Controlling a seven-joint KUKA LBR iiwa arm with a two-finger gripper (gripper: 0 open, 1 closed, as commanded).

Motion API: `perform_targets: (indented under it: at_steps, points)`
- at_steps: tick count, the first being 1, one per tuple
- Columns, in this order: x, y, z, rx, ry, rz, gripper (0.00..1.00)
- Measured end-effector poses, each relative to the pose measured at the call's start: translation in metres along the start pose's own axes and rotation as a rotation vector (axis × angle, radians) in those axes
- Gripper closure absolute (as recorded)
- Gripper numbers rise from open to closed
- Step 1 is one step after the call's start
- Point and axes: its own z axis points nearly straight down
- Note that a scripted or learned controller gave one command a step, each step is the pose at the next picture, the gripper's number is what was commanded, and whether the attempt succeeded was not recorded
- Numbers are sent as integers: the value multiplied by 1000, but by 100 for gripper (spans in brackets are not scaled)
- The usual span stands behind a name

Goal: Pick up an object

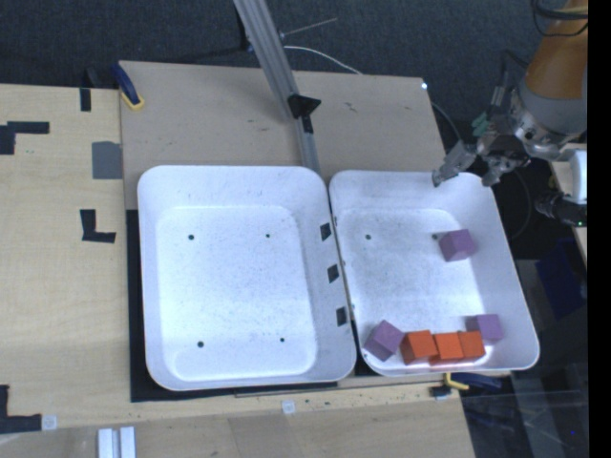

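Closest to the camera, along the near wall of the right bin (506, 256), there's a little row of blocks: a purple block (386, 338) at about 7 o'clock in that bin, then two orange blocks (418, 346) (447, 348) touching side by side, a third orange block (471, 344) right against them, and a small purple block (490, 327) tucked into the 5 o'clock corner just beside the last orange one. One more purple block (457, 244) sits on its own, well apart from the row, at roughly 2 o'clock in the same bin. The left bin (153, 256) is next door, its edge touching the right one down the middle, with a few small black clips on the seam. The gripper (468, 165) hangs over the far-right corner of the right bin, around 1 o'clock, just at the rim, with the grey arm and its orange band (558, 60) coming in from the right. Honestly the fingers look slightly spread, with nothing between them, so I'd call it open and empty-handed. The lone purple block is the nearest thing to it, lying toward 6 o'clock from the gripper. A slanted metal rail (272, 51) crosses the wooden bench (57, 284) at 12 o'clock behind the bins.
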Motion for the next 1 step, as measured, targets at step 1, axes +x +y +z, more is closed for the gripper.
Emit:
perform_targets:
  at_steps: [1]
  points:
    - [-21, -19, 140, -3, 1, 0, 0]
